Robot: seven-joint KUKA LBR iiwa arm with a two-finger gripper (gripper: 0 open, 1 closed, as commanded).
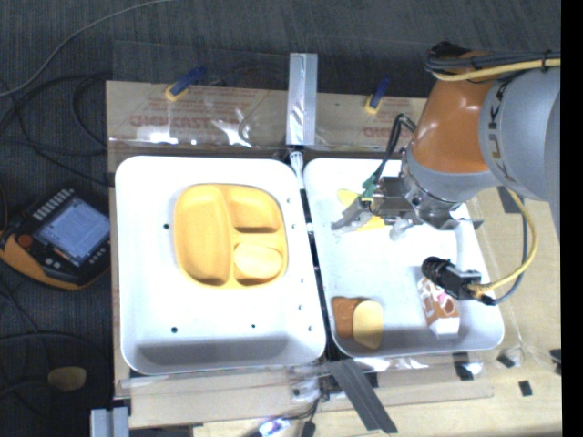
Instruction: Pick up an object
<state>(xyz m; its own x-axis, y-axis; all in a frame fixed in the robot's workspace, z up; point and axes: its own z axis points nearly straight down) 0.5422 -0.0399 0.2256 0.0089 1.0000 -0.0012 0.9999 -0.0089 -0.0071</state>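
Observation:
My gripper (373, 225) is over the upper left part of the right bin (405, 330), with its two grey fingers (347, 218) spread apart and open. A flat yellow object (347, 197) lies on the bin floor just under and behind the fingers, mostly hidden by the gripper body. I cannot tell whether the fingers touch it. A brown and yellow bun-like object (357, 320) rests in the bin's near left corner. A small red and white carton (439, 307) lies near the bin's right wall.
The left bin (146, 271) holds a yellow divided tray (230, 233). A black cable plug (444, 273) hangs from the arm just above the carton. A metal divider strip (302, 98) stands between the bins at the back. A handheld pendant (56, 237) lies off the bench at left.

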